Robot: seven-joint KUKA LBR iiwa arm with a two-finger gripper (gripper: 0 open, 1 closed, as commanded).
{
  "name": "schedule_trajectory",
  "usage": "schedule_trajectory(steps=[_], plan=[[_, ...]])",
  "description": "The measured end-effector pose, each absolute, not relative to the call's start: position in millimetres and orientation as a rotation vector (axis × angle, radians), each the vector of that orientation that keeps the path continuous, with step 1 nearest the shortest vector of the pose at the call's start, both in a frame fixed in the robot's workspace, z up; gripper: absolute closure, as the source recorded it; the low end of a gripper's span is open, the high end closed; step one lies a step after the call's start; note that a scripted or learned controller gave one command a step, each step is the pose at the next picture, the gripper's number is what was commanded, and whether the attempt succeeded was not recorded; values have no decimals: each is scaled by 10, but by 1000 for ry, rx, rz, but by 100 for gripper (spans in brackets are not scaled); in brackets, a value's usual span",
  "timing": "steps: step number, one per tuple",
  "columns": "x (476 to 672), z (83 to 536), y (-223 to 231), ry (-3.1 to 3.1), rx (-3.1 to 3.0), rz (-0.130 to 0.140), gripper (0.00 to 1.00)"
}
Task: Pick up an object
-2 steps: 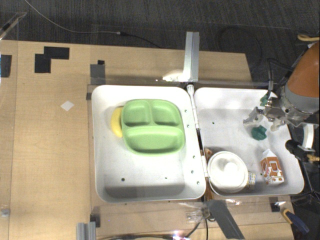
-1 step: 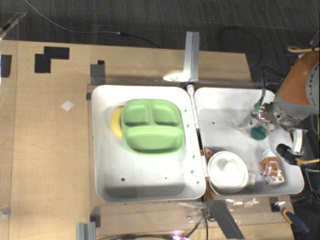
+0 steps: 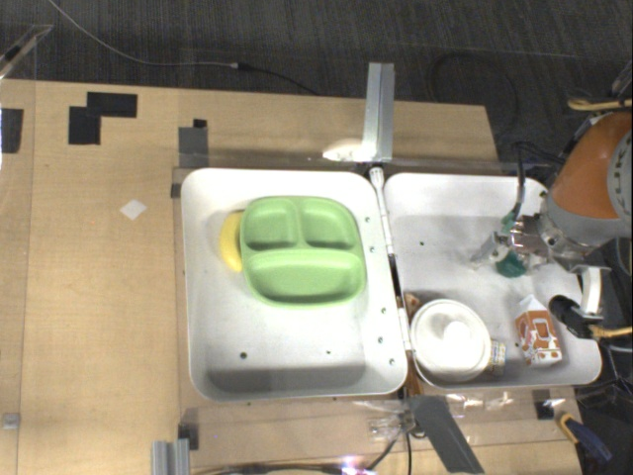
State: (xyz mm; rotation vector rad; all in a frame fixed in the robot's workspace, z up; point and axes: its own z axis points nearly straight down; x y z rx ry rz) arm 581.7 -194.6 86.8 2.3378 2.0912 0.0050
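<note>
Over on the right bin (image 3: 435,201) I've got the tool (image 3: 514,248) sitting low near the far right wall, right at a small teal thing (image 3: 511,263) — can't tell from my feed whether it's got a grip on it or is loose. Nearer the front of that bin there's a white bowl (image 3: 450,337) and an orange-and-white packet (image 3: 538,334) beside it. Left bin (image 3: 287,369) has a green divided plate (image 3: 300,248) with something yellow (image 3: 229,242) poking out from under its left edge — all on the wooden desk (image 3: 89,295).
</note>
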Motion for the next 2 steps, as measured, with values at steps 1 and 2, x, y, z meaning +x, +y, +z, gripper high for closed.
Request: schedule_trajectory(steps=[1, 2], plan=[[5840, 990, -1945, 2088, 2333, 11, 100], [5428, 2326, -1682, 2055, 2368, 6, 100]])
